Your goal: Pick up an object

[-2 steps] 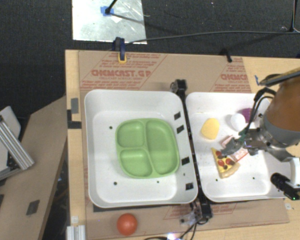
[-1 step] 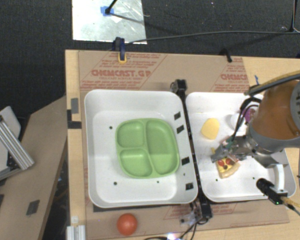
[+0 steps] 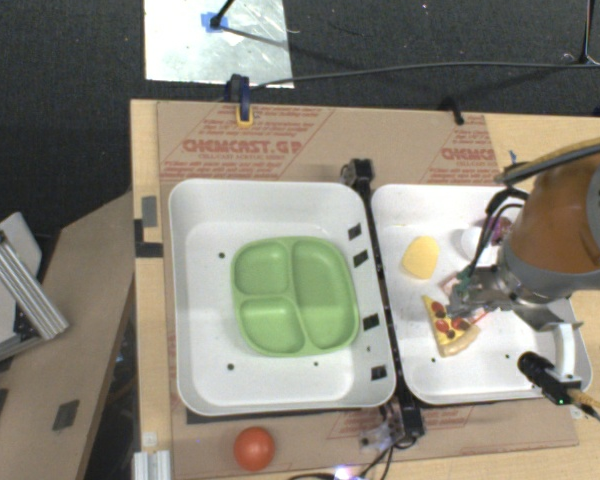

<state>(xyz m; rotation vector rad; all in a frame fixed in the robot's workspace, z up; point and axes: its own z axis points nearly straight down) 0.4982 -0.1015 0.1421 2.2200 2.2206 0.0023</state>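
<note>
Hovering low in the right bin (image 3: 400,368), the end effector (image 3: 464,308) touches the pizza slice (image 3: 450,332); its state is unclear.

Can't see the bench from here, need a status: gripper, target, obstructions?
Gripper low in right bin, over pizza slice toy; grasp unconfirmed. Yellow piece lies close beside. Green divided tray in left bin, well apart.

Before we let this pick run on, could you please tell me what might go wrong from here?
1. The gripper sits right over the upper end of the pizza slice toy, which lies flat; it may slip out rather than lift.
2. The yellow object lies close by in the right bin, so the arm could nudge it.
3. The arm's body hides the bin's right part, so anything there may be knocked unseen.
</note>
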